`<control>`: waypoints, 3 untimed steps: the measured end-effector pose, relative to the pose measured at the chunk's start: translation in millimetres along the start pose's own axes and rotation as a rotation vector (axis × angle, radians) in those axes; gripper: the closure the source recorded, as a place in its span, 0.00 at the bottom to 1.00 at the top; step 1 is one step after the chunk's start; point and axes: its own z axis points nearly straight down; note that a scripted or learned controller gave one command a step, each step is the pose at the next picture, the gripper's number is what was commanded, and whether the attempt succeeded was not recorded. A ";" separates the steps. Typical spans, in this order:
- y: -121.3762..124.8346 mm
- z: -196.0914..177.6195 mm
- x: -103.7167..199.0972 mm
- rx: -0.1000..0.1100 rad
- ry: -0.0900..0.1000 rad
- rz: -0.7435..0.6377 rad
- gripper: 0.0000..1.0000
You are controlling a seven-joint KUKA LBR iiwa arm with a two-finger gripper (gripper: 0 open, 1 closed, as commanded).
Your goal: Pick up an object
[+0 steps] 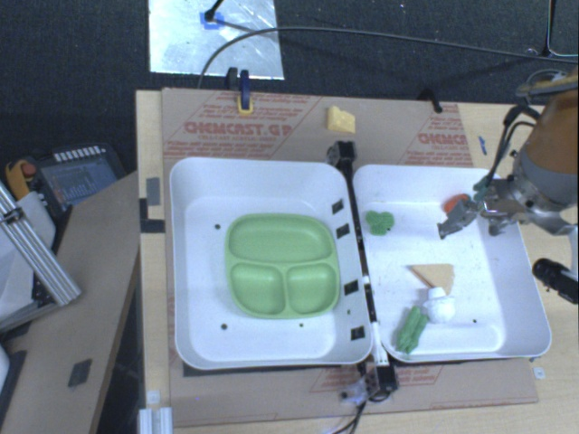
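Two bins sit side by side on the surface; my gripper (pixel 470 213) hangs over the upper right part of the right bin (pixel 520 278), reaching in from the right. I read its dark fingers as spread fairly wide, one tip pointing down-left, and I see nothing between them.

Candidates, placed from the gripper:
- A small orange-red object (pixel 457 202) just beside the finger on its left, partly hidden by it. I cannot tell whether they touch.
- A green clump (pixel 379 222), like a broccoli floret, well off to the left near the divider, roughly level with the gripper.
- A tan wedge (pixel 432 275) below and a little left, long edge running left to right.
- A white round piece (pixel 441 309) touching the wedge's lower side.
- A green elongated piece (pixel 411 330) lowest of all, long axis tilted, upper end leaning right toward the white piece.

The left bin (pixel 194 269) holds a green divided plate (pixel 280 265), farthest from the gripper.

My judgement: the orange-red object is nearest, so the next move turns on a short shift left and down over it. Otherwise, the wedge is the next closest.
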 end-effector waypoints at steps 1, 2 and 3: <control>-1.7 42.9 5.6 0.004 0.002 0.002 0.00; 3.4 87.7 -0.1 0.003 0.001 0.002 0.00; 13.3 135.0 0.4 0.002 0.001 0.002 0.00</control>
